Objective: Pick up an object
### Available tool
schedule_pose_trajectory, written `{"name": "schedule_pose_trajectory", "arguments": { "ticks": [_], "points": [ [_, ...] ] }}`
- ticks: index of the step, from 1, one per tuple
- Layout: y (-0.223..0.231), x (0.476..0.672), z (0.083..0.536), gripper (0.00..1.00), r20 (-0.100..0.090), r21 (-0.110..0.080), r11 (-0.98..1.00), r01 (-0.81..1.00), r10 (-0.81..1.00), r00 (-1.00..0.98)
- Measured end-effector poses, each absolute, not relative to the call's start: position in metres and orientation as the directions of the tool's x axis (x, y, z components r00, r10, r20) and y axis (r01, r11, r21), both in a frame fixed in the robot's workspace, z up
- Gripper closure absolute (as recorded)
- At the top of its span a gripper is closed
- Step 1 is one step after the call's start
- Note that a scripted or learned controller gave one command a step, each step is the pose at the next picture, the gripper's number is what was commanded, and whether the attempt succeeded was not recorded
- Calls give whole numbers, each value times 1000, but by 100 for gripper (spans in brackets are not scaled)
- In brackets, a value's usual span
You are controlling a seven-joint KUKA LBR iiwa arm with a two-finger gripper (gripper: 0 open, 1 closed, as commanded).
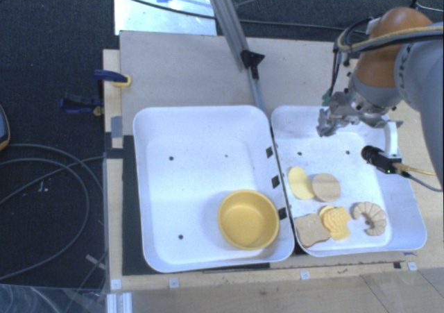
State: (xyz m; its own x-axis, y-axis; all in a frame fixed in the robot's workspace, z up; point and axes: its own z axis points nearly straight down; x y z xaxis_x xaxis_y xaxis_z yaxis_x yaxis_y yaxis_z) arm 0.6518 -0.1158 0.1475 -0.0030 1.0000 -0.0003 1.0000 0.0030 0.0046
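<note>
The state of the gripper [326, 128] cannot be told; it is being held over the right bin's [416, 232] far end. Nothing is being carried yet. The croissant [371, 216], waffle [336, 221], toast [311, 230] and round slices [313, 184] are lying near its front edge.

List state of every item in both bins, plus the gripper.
yellow bowl: upright, left bin, near front wall
yellow slice: flat, right bin
round tan cracker: flat, beside the slice
bread slice: flat, front of right bin
waffle piece: overlaps the bread
croissant: flat, apart
gripper: over right bin's back, holding nothing visible
</note>
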Motion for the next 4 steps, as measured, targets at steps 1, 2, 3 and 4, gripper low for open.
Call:
{"name": "schedule_pose_trajectory", "arguments": {
  "ticks": [1, 2, 3, 4],
  "points": [
    [-117, 644, 198, 100, -1, 6, 0, 1000, 1000, 0],
    [-117, 637, 259, 100, -1, 8, 5, 1000, 1000, -5],
    [-57, 639, 264, 100, 2, 4, 11, 1000, 1000, -11],
    [-3, 638, 250, 100, 1, 2, 10, 1000, 1000, -10]
  ]
}}
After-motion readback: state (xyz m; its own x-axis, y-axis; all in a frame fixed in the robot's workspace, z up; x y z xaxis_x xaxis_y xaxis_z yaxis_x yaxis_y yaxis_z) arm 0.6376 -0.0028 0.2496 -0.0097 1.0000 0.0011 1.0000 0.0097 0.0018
